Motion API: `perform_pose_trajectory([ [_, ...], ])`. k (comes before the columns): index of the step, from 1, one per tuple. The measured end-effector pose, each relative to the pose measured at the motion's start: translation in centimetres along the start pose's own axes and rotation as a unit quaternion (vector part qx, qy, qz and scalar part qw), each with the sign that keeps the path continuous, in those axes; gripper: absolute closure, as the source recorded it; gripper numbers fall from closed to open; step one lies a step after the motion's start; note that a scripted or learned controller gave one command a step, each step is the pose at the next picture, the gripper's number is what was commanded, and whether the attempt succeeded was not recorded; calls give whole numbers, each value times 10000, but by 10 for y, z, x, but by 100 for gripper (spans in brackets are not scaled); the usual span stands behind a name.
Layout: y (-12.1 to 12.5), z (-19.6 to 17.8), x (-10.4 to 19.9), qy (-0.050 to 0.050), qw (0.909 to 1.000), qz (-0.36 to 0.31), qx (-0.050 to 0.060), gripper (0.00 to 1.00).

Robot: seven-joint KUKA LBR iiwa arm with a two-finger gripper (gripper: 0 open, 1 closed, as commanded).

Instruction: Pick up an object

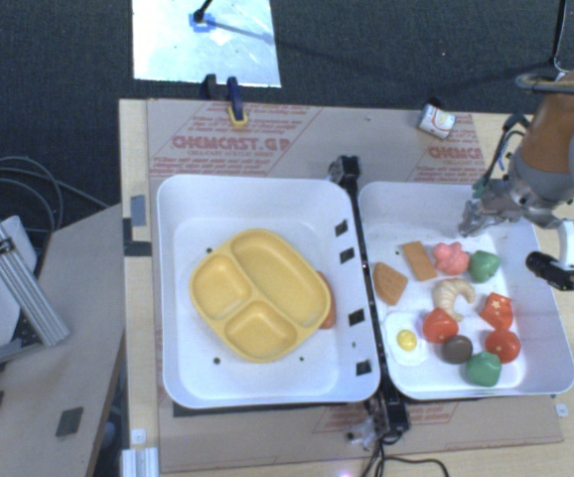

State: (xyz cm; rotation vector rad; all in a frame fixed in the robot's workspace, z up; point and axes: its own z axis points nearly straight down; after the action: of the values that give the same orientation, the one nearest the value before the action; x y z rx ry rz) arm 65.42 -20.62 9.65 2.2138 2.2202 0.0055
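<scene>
The arm (555, 142) comes in from the right. Its gripper (478, 217) hangs over the back of the right bin (545, 366), just above the toy food. I cannot tell if it is open or shut. A pink toy (452, 257) sits right below it, with a croissant (453, 292) and egg (406, 341) nearby. The left bin (178, 366) has a yellow tray (257, 293).

A yellow three-compartment plate (257, 293) is lying in the left white bin (183, 217). A blue-and-yellow clamp (235, 102) is gripping the cardboard sheet (267, 137) beneath a shiny silver panel (208, 28).
</scene>
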Motion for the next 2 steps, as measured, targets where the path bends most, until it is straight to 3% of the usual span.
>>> perform_pose_trajectory([
  [1,-29,-73,55,16,10000,-21,19,100],
  [2,-28,-70,52,10,10000,0,23,0],
])
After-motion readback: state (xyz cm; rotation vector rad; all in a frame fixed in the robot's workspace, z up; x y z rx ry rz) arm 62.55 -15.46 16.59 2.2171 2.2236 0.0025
